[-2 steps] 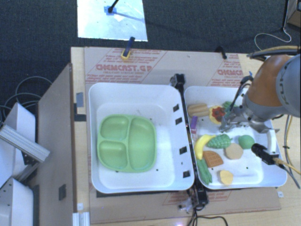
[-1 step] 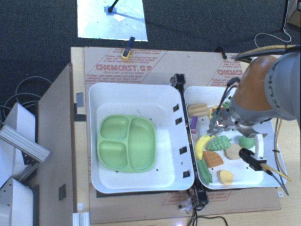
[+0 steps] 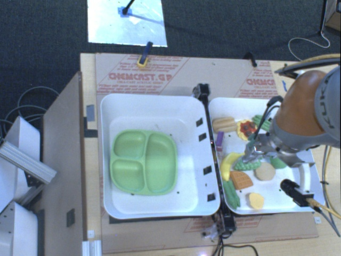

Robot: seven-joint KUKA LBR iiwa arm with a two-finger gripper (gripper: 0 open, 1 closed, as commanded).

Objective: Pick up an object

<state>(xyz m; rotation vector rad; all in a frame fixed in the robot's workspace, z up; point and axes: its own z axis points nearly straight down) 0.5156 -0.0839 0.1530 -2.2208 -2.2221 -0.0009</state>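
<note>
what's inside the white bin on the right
The right white bin holds toy food: a hot dog bun, yellow banana, orange waffle piece and yellow chunk. The grey arm covers the bin's far part.

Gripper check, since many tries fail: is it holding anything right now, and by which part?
Cannot be told. The gripper is down among the toy food in the right bin, above the banana, but no item shows between its fingers.

Bench with two bins

The bench [image 3: 160, 71] is brown with red words on it. Two white bins sit on it side by side, the left bin [image 3: 160, 105] and the right bin [image 3: 277, 207], touching.
</note>
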